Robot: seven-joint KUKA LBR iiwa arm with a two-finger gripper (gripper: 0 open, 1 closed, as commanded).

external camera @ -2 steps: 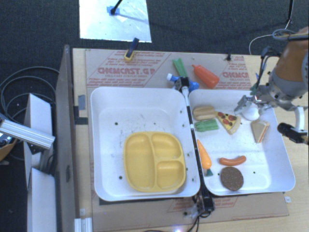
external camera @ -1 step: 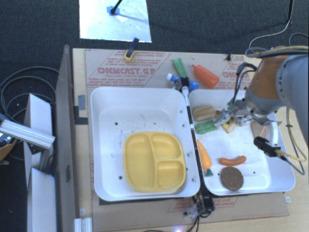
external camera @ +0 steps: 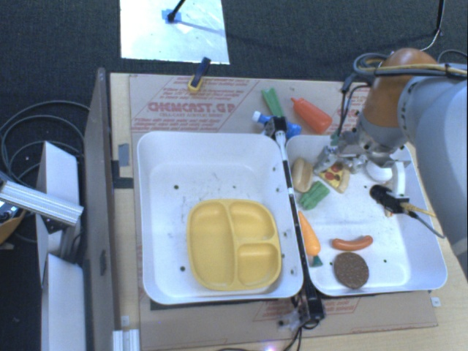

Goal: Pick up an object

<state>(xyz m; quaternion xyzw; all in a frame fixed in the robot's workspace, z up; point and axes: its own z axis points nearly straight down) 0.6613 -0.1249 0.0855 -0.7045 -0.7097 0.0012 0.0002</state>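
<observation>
Two white bins (external camera: 219, 148) on a cardboard-topped bench (external camera: 219, 104)

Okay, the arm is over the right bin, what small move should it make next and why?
Probably a short drop straight down onto the pizza slice. The pincer sits at that slice's upper edge, in the right bin, and nothing shows between its tips yet. The potato and green piece lie close on the left, so it should likely descend without drifting that way.
</observation>
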